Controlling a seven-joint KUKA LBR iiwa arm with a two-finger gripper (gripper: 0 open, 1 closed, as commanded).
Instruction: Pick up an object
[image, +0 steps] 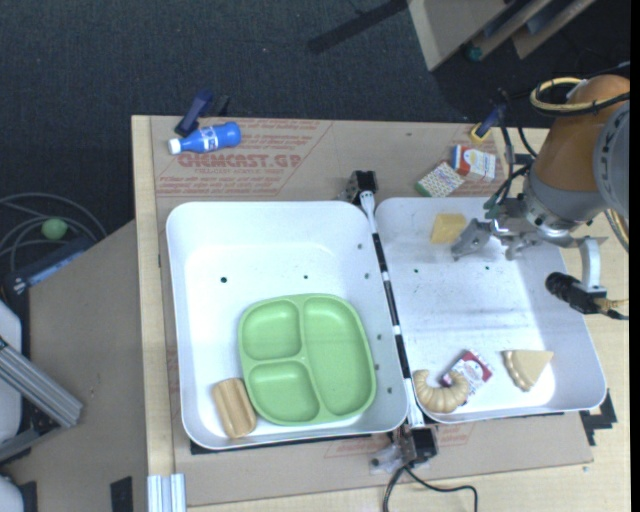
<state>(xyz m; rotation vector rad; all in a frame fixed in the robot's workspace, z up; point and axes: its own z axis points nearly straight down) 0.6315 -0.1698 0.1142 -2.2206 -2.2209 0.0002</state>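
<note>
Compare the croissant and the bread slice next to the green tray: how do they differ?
The croissant is curved and lies in the right bin; the bread slice is a straight oblong in the left bin. The croissant touches a red-and-white packet; the bread slice lies against the green tray. Both are tan.

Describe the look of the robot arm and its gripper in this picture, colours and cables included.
The arm is grey metal with a rounded orange band above the wrist. A yellowish cable loops over the top of the band, and dark cables run down beside it. The gripper is grey metal with two thin fingers. A black fitting juts out below the wrist.
</note>
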